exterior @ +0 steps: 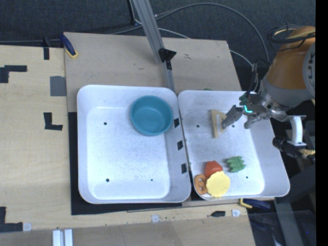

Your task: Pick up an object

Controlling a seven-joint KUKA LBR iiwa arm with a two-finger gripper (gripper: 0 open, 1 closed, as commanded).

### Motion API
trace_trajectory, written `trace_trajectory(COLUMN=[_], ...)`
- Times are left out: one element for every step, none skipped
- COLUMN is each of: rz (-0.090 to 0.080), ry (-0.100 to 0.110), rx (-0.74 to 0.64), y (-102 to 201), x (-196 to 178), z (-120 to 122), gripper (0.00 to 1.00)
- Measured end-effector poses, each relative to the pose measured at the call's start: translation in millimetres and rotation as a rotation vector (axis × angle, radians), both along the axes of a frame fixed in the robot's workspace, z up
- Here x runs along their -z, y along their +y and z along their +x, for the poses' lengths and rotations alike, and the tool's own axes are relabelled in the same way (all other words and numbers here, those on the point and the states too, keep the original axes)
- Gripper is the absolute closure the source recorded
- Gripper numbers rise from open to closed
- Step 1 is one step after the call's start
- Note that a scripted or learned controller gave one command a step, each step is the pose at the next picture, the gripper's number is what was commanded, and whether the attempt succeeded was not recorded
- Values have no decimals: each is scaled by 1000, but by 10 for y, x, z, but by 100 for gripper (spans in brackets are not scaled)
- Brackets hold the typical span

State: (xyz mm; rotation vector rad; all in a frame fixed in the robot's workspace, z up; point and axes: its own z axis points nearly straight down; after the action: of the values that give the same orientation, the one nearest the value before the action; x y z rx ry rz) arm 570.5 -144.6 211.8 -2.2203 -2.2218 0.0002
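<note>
No brand, label or readable writing is showing on any of the things; the tabletop (31, 101) is carrying only black tape marks and a grey patch on its pale wood at the left. Two shallow white bins are sitting side by side on it; the left bin (97, 152) is holding a single blue bowl (151, 115), which is standing upright near the bin's far right corner. The right bin (256, 158) is holding several small things: a tan wooden piece (217, 122) is lying in the far half, a green toy (236, 163) is lying near the middle of the near half, and at the near left corner a red piece (212, 167), a yellow piece (219, 184) and an orange ring-shaped piece (200, 184) are sitting bunched together, touching or nearly so. The grey arm with its orange band (289, 60) is reaching in from the right; the jaws (241, 116) are hanging over the far right part of the right bin, just beside the tan wooden piece; they are appearing spread apart, with nothing showing between them.
</note>
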Motion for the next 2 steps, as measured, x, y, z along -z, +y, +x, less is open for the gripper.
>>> trace_trajectory(rz=[0,0], ry=[0,4], rx=[0,0], y=[0,20], x=[0,433], z=[0,-45], gripper=[0,0])
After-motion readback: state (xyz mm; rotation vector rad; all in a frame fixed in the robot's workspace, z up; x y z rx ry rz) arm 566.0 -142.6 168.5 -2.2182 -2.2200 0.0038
